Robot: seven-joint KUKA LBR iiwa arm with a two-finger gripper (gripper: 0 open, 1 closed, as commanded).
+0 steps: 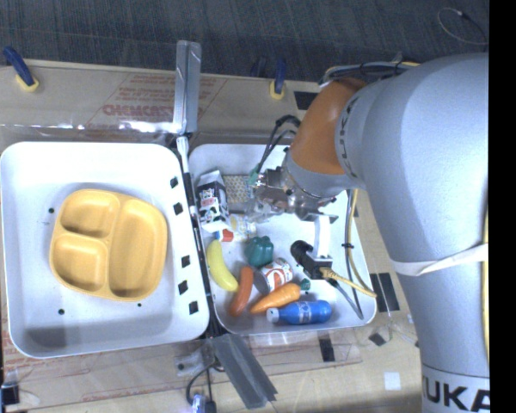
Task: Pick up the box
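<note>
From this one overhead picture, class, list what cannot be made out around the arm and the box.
- Gripper: its fingertips blur together in the camera view; arm above shades them.
- Box: print too small to read.
- Right bin: far right side hidden beneath the arm.

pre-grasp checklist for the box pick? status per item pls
1. Box located: ok, against the left wall of the right bin.
2. Box free of neighbours: not ok, banana lies just below it.
3. Gripper near box: ok, just right of it.
4. Box between the gripper's sides: not ok, it sits apart.
5. Gripper aperture: cannot tell.
6. Left bin: ok, yellow tray is clear of the pick.
</note>
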